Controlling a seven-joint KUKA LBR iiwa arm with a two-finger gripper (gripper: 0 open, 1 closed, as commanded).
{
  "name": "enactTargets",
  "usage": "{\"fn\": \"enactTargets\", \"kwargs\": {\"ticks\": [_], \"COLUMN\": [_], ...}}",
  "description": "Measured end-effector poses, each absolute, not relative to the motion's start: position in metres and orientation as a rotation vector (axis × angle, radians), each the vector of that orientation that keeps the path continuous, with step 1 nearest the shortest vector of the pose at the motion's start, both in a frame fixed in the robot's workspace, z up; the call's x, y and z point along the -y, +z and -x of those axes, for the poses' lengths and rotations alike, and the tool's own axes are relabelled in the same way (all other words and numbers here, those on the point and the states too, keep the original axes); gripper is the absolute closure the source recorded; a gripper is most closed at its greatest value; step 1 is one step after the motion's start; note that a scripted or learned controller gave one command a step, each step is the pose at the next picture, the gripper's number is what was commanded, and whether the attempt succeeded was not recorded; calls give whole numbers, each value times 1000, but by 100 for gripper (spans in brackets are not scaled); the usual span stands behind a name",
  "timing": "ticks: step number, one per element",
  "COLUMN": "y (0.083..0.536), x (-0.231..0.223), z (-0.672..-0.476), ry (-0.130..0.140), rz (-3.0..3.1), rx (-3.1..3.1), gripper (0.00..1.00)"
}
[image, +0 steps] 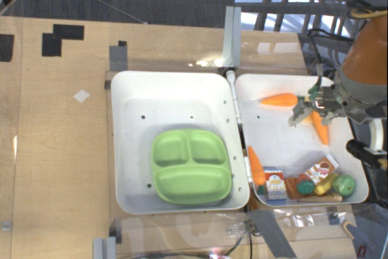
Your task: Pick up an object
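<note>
From the camera view, the arm (364, 63) comes in at the upper right of the frame and its tool (308, 107) hangs over the right-hand bin (267, 130), in that bin's upper right part. Two pale fingers splay apart at the tool's tip and nothing sits between them, so it looks open and empty-handed.

The likeliest targets lie right there. One carrot (279, 100) rests lengthwise just to the left of the fingers, near the bin's top wall; a second carrot (320, 127) lies slanted just below and to the right of the tool, partly under the wrist. A third carrot (256, 167) lies against the divider at the bin's lower left. Along the bottom wall sit a small juice carton (276, 184), a clutter of toy foods (318, 182) and a green round fruit (344, 185), all touching or crowded.

The left bin (130, 130) holds a green divided plate (191, 167).

To do this well, I'd pick one carrot, centre the fingers across its narrow width rather than along its length, and descend fully before closing; the crowded corner invites a slipped grasp.
</note>
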State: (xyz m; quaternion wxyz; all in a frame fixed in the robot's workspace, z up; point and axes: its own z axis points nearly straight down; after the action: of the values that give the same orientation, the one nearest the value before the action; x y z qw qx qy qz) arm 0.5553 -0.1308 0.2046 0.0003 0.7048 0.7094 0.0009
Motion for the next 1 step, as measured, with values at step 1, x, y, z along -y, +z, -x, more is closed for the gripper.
{"fn": "enactTargets", "kwargs": {"ticks": [1], "y": [133], "x": [146], "z": [-605], "ry": [3], "rz": [-2268], "rx": [-2170], "gripper": [0]}}
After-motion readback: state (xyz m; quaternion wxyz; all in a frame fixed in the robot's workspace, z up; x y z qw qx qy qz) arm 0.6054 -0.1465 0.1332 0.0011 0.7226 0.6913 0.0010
